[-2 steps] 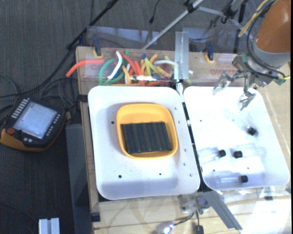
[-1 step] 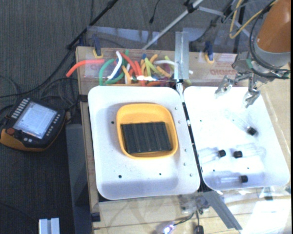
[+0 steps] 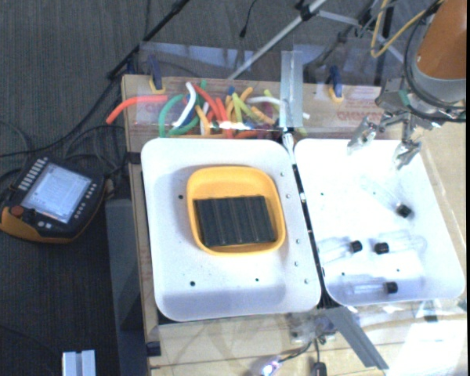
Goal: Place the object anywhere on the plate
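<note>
Far left, on the dark floor beside the table [image 3: 219,343]: a teach pendant [image 3: 48,199] with an orange-yellow rim and a lit grey screen, lying flat, cable trailing off toward the top left. Along the table's back edge, behind the bins: a tangle of coloured tubes [image 3: 204,110] in red, green, white, orange and yellow, running from the left corner to the metal post [image 3: 291,92] between the bins. Left bin [image 3: 164,272]: holds the yellow plate [image 3: 233,180], roughly square with rounded corners, sitting slightly toward the bin's back and right half; a dark ribbed insert [image 3: 233,221] covers most of its floor. Nothing lies on the insert. Right bin [image 3: 442,202]: holds the objects, several clear vials with black caps. One vial [image 3: 341,248] lies near the bin's left wall at mid-depth, another vial [image 3: 396,245] just to its right, a third vial [image 3: 370,288] closer to the front wall, and a small black cap [image 3: 404,209] shows farther back toward the right wall; the clear bodies are hard to separate from the white floor. All are in the right bin, well apart from the plate. Tool [image 3: 385,142]: at the back of the right bin, above its rear area, fingers spread wide, nothing between them. Above it the orange band [image 3: 445,34] of the arm enters from the upper right corner, with yellow and black cables [image 3: 399,6] looping beside it.
</note>
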Controlling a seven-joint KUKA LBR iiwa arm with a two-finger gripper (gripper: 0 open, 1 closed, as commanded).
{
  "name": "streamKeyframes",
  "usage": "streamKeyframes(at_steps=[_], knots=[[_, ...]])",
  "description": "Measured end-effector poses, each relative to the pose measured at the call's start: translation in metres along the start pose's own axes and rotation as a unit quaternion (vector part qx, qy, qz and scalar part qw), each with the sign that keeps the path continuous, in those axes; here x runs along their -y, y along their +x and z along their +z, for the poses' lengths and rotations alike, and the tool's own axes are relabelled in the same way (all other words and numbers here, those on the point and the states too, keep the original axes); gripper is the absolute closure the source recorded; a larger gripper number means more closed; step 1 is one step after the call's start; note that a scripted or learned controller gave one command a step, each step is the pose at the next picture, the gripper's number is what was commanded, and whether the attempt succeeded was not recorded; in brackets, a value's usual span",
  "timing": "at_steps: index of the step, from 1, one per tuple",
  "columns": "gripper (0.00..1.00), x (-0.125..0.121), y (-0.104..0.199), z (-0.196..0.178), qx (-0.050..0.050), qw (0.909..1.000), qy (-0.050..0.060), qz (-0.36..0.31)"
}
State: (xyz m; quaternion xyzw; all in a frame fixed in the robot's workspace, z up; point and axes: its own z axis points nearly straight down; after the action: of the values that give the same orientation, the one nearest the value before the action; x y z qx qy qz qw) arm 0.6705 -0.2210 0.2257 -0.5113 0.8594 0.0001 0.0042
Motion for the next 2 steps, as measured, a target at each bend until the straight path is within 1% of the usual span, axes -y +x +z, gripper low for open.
streamKeyframes(at_steps=[1, 2], knots=[[0.0, -0.031, -0.056, -0.007, -0.001, 0.9941, -0.002, -0.108], [0.0, -0.041, -0.073, 0.004, 0.0, 0.9642, -0.003, -0.265]])
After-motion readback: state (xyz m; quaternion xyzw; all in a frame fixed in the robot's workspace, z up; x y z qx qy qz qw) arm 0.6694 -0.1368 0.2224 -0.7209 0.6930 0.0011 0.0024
